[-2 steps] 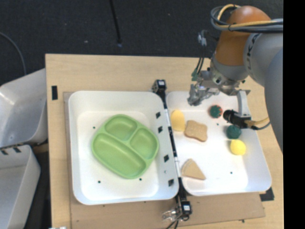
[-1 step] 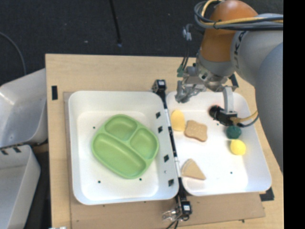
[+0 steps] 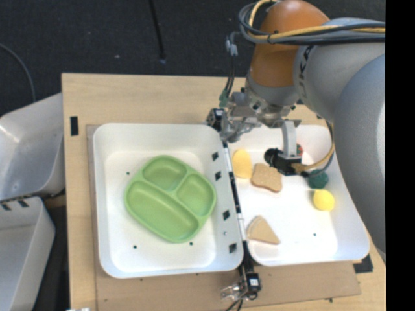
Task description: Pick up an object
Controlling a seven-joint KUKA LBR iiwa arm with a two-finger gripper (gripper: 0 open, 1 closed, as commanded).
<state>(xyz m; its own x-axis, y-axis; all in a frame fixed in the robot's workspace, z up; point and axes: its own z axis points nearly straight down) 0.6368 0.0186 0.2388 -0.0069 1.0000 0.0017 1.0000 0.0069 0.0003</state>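
Camera view. Two white bins stand side by side on the wooden bench.

The left bin holds one green plate. The plate is rounded and divided into three compartments, and it lies flat near the bin's centre.

The right bin holds five small things:
- A yellow lump, smooth and rounded, lies just beside the wall shared with the left bin.
- A tan bread slice lies flat and touches, or nearly touches, the lump on its right.
- A tan wedge, triangular, lies near the bin's front edge, apart from the others.
- A yellow ball lies toward the right wall.
- A dark green ball lies just behind the yellow ball.

The gripper hangs over the rear left corner of the right bin, just behind the yellow lump. Its tip is small and cluttered in this view, so it cannot be told whether it is open or closed. Nothing is seen held in it.
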